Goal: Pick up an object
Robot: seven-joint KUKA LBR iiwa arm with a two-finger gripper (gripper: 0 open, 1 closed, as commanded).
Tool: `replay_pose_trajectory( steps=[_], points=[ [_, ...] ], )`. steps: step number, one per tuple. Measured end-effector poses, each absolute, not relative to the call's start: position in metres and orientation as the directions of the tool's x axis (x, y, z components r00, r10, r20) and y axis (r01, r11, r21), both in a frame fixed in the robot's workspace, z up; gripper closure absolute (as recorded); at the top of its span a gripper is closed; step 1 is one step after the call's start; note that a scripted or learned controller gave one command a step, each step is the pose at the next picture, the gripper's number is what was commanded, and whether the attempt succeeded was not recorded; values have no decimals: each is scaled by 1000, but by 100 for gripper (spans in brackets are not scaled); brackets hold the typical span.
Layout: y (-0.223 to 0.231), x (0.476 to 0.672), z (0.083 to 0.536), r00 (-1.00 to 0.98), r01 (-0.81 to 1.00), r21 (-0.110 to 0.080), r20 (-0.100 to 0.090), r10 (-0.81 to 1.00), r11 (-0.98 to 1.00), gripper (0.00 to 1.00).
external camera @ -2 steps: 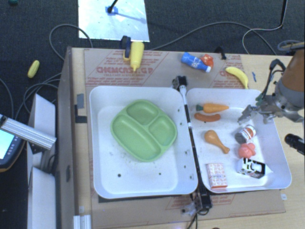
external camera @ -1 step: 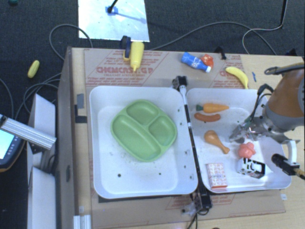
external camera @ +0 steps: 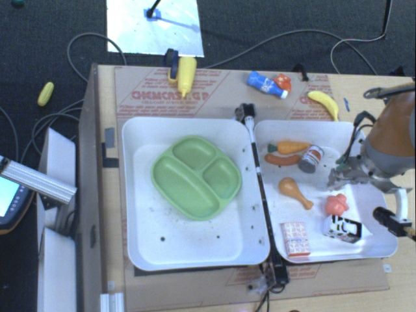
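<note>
The tool (external camera: 339, 176) was located over the right bin (external camera: 273, 138), near its right side, at the end of the grey arm with the orange band (external camera: 396, 132). The opening of the tool could not be determined. A pink toy (external camera: 336, 205) was positioned just below the tool, with a black-and-white object (external camera: 342, 228) lying just beneath it. A small can (external camera: 311, 158) was found to the left of the tool, touching a carrot (external camera: 290, 147) and a red sausage-shaped item (external camera: 281, 160). A toy drumstick (external camera: 295, 192) was placed near the middle of the bin, and a small patterned box (external camera: 294, 238) near its lower edge. In the left bin (external camera: 140, 239), a green divided plate (external camera: 197, 177) was seated near the centre. On the bench (external camera: 214, 86) behind the bins, a yellow bottle (external camera: 186, 73), a blue-and-white bottle (external camera: 266, 84) and a banana (external camera: 323, 103) were observed
</note>
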State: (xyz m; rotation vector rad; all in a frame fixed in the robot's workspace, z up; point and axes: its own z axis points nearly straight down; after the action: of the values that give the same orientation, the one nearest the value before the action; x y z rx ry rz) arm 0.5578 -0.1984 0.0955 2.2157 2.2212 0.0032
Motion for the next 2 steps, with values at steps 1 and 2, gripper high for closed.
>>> replay_pose_trajectory(
  steps=[1, 2],
  points=[
    [-198, 558, 95, -2, 1000, 4, -1, 1000, 2, 0],
    [-167, 501, 84, -1, 1000, 1, 0, 1000, 1, 0]
  ],
)
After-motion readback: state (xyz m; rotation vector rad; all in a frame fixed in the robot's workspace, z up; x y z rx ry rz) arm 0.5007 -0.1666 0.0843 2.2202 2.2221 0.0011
